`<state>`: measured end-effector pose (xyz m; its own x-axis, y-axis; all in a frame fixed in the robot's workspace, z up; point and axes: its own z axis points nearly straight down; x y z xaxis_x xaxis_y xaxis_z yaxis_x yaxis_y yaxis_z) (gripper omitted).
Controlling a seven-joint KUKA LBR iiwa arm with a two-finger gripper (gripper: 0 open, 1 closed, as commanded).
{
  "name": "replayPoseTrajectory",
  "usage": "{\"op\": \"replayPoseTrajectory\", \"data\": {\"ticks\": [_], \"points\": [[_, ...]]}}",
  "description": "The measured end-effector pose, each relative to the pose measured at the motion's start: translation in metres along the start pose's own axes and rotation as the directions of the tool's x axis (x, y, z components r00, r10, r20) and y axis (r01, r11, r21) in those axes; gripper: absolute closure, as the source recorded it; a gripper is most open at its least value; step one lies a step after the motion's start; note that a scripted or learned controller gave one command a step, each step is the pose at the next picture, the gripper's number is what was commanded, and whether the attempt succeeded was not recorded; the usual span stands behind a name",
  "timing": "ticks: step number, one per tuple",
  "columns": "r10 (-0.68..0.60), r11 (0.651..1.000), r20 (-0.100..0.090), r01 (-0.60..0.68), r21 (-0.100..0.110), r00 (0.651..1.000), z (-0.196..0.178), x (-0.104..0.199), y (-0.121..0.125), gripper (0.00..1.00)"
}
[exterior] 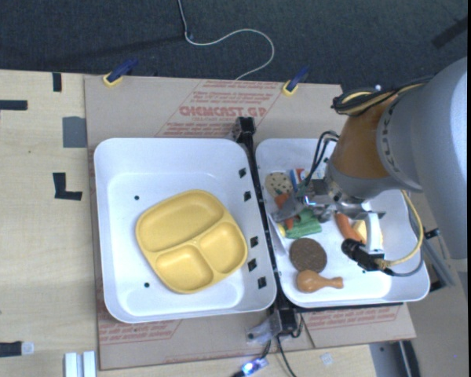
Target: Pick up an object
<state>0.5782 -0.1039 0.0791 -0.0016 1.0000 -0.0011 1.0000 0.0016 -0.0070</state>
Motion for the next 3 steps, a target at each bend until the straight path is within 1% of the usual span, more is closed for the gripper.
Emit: {"op": "replayPoseTrajectory", "data": {"ticks": [1,2,3], "points": [[0.000,1.000,-0.001,0.000,0.009,1.000,-0.008,-0.001,-0.001,1.00],[0.001,1.000,-0.002,-0.001,-0.003,1.000,-0.062,0.001,-0.009,1.00],[0.001,1.000,-0.002,-0.001,-0.002,1.000,-0.104,-0.003,-0.016,1.00]]}}
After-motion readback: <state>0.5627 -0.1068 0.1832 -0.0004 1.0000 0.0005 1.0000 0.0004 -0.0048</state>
